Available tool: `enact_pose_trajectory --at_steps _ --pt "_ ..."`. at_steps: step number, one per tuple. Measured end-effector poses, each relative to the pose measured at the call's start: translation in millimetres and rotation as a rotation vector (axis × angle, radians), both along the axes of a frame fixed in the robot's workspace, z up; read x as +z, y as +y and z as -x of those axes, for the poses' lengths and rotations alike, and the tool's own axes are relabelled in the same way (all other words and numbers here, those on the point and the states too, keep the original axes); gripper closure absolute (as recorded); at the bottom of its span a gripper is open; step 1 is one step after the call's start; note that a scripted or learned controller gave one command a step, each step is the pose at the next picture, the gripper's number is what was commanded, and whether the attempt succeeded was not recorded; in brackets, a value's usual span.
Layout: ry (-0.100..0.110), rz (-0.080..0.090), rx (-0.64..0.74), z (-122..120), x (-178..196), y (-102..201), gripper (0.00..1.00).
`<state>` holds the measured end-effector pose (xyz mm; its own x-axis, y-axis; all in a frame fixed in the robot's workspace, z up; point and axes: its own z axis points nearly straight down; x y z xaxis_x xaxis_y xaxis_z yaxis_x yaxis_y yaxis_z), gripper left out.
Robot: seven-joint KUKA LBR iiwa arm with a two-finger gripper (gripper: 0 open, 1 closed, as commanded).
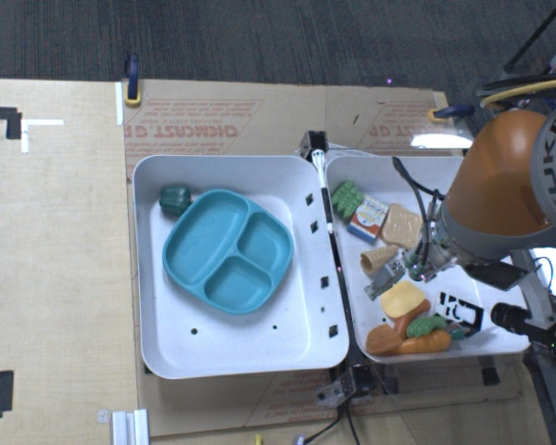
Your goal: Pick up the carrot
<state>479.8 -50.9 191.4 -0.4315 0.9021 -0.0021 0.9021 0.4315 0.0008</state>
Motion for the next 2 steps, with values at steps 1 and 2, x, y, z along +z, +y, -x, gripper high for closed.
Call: enact_pose_trajectory --at_steps 1,2 --pt "0.001 0.000 -0.053 1.4 -97.1 -66.3 0.00" --pt "-0.004 0.001 -0.055 -0.8 -87.8 -66.9 1.00"
